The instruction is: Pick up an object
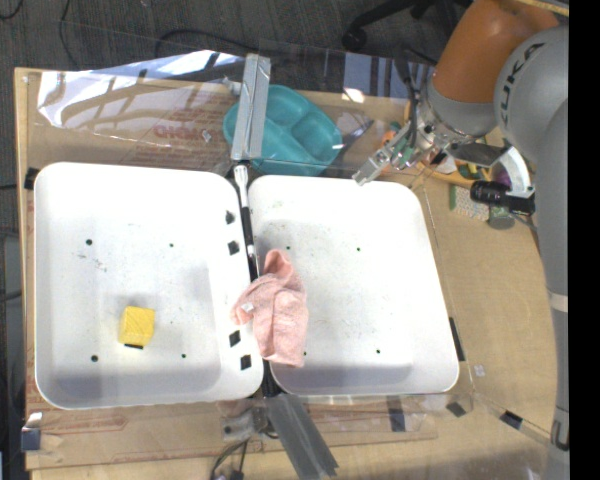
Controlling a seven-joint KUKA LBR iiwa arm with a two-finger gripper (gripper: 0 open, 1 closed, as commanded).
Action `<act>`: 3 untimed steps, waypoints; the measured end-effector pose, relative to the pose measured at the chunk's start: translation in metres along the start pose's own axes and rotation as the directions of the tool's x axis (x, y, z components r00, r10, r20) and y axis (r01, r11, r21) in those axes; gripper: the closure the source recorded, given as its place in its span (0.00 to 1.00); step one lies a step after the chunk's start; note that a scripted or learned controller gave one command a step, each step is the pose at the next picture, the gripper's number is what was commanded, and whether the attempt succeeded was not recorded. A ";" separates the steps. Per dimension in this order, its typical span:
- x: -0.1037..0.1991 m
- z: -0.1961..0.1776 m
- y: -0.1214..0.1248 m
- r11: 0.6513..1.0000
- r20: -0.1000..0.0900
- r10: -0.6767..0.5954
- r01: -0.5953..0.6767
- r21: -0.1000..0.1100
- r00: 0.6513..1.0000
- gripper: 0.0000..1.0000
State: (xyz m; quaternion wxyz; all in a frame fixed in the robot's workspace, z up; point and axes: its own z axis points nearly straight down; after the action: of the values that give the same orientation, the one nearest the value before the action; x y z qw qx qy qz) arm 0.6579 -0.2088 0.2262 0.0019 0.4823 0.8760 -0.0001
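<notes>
Since nothing is yet held, a target must be chosen first: the pink cloth [275, 308], draped over the inner rim of the right bin [380, 288], is best pinched at its bunched upper fold, while the small yellow block [137, 326] in the left bin [100, 228] calls for a centred, straight descent. The gripper [395, 158] is seen above the right bin's far edge; whether it is open or closed cannot be told. The wooden surface [490, 298] also carries a teal dish [290, 133]; dark carpet [110, 13] lies beyond.

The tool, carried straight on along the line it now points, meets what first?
Probably the teal tray, since the tool points left above the right bin's far edge; depth is unclear, so it might pass over.
</notes>
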 end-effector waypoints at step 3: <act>0.001 0.012 0.000 0.999 -0.004 0.033 -0.033 0.003 0.999 1.00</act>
State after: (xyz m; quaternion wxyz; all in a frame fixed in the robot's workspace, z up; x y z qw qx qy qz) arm 0.6575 -0.2084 0.2146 -0.0008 0.4966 0.8680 -0.0006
